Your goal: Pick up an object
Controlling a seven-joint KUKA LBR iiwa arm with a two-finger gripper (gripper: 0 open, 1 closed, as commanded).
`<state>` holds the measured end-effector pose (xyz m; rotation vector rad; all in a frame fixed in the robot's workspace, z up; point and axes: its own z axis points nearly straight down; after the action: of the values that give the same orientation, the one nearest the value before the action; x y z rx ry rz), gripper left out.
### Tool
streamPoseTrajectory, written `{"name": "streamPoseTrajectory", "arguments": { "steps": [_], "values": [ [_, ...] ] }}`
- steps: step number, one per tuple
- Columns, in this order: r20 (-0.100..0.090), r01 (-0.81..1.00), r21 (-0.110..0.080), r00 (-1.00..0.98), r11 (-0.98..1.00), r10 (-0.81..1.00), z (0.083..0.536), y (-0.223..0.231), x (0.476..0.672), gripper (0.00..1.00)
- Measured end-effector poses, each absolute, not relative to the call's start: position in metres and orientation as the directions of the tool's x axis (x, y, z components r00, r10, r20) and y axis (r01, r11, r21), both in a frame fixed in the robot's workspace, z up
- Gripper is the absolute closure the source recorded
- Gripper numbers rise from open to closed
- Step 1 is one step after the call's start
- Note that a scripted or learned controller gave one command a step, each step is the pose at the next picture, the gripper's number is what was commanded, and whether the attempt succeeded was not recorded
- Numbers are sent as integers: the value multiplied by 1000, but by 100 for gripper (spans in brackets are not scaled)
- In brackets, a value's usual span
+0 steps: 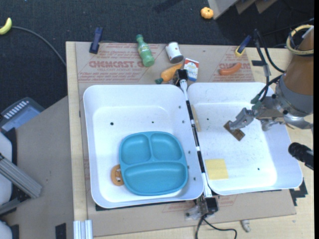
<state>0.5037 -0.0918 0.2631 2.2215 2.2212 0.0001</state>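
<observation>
My gripper is low inside the right bin, near its middle, with the arm coming in from the right. A small brown piece sits right at the gripper's tip, against the bin floor; whether it is gripped is unclear. A flat yellow square lies near the right bin's front left corner, well apart from the gripper. In the left bin rests a blue divided plate, with a small brown pretzel-like item tucked at its left edge.
Behind the bins on the board lie a green bottle, a white can, an orange carrot, a small carton and a sausage. A ridge divides the two bins.
</observation>
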Motion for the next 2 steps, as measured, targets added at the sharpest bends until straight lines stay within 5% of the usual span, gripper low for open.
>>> {"name": "streamPoseTrajectory", "arguments": {
  "steps": [1,2],
  "values": [
    [-1,1000,0,1,-1,1000,198,-133,564,0],
    [1,1000,-3,1,-1,1000,88,-150,571,0]
  ]
}}
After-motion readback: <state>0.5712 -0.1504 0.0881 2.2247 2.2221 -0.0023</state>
